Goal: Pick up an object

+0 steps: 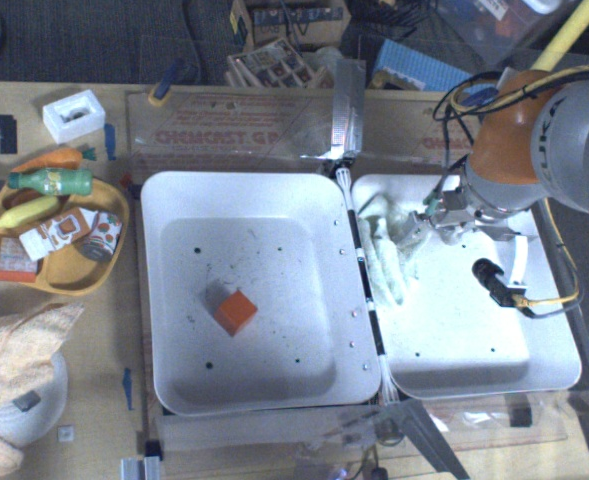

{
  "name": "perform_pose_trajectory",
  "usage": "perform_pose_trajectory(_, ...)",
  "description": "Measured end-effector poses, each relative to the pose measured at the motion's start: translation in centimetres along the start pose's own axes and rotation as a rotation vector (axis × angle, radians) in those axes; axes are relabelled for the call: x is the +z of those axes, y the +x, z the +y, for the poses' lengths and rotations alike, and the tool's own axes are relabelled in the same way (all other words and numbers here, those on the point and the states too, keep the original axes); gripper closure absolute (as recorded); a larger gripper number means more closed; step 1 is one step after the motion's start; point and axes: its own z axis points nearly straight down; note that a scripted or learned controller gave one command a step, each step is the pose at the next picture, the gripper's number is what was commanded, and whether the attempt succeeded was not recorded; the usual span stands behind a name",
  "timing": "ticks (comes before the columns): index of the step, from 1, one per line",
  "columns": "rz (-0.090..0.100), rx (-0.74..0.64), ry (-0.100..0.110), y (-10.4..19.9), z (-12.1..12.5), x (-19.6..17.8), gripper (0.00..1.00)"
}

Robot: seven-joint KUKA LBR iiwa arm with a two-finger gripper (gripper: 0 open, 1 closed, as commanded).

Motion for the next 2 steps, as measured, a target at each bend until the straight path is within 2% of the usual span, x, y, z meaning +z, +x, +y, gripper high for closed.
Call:
perform_pose_trajectory(1,-0.002,0.169,0.007,-8.4,-0.4,-5.2,0.0)
perform_pose_trajectory(2,0.001,0.38,0.013,-3.3,-1.3,-7.7,0.0)
